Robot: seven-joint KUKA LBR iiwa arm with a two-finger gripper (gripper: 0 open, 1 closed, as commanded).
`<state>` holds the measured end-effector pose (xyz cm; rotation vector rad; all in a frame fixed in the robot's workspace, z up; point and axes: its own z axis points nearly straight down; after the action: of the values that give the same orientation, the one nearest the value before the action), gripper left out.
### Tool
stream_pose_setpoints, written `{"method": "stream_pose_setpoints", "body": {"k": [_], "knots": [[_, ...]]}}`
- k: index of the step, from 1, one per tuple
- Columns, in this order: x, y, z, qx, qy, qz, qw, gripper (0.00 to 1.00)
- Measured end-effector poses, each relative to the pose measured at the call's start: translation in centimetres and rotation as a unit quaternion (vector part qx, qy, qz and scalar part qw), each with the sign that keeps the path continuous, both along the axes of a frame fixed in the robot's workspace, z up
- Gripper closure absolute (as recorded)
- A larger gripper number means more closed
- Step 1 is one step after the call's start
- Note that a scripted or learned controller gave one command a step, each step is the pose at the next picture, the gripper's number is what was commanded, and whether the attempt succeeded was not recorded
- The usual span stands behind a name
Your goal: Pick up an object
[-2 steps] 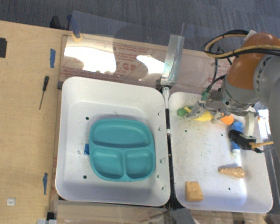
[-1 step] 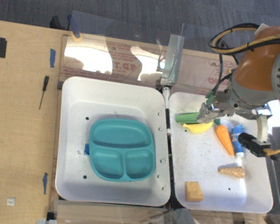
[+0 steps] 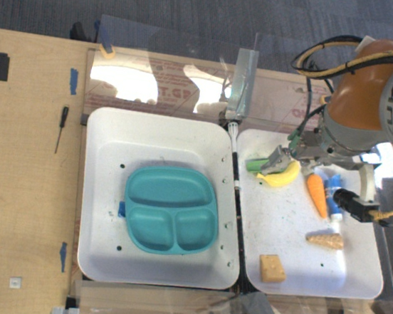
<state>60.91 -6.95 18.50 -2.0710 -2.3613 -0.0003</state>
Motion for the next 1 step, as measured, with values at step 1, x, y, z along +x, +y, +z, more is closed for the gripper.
{"method": "stream_pose_setpoints", "body": {"k": [1], "knots": [[2.59, -5.68, -9.21, -0.0014, -0.008, -0.065, 0.9979, 0.0]]}}
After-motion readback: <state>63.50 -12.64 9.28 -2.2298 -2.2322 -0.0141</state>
